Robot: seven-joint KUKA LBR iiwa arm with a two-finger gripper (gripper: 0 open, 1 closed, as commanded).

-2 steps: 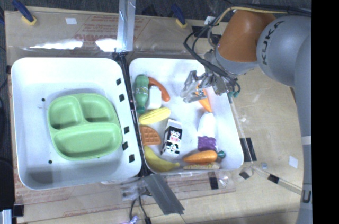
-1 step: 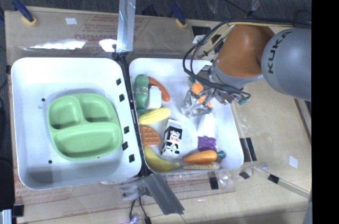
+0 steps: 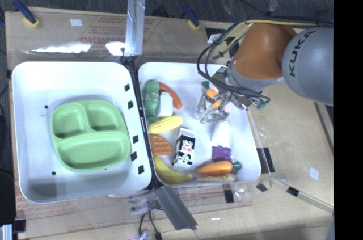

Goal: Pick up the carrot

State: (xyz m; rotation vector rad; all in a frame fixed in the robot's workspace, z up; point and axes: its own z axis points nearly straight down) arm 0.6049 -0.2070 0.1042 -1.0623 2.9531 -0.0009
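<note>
Nearest the camera, along the front wall of the right-hand shallow white plastic bin (image 3: 254,145), lies the orange toy carrot with its green top (image 3: 215,168), flat on the bin floor. Taking that carrot as the landmark: a yellow plastic banana (image 3: 170,172) lies just to its left, a purple toy grape bunch (image 3: 222,152) sits just behind it, and a small black-and-white cow-print carton (image 3: 185,149) stands behind and to the left. Farther back and left are a brown waffle piece (image 3: 160,144), a yellow corn cob (image 3: 165,123), a green toy vegetable (image 3: 151,98) and a curved orange-red piece (image 3: 172,95). Far to the left of the carrot, the other white bin (image 3: 25,120) holds a light green sectioned plate (image 3: 89,134).

The metal claw (image 3: 214,107) hangs well behind the carrot, toward the bin's back half and clear of it, under the grey arm's orange band (image 3: 262,51). Whether its fingers are spread or pressed together cannot be made out; something small and orange shows near them, too blurred to name.

As for progress, the pick appears not yet begun: the carrot lies untouched on the bin floor. Left to do, by my reading, are the approach forward to the carrot, the descent, the grasp and the lift.
</note>
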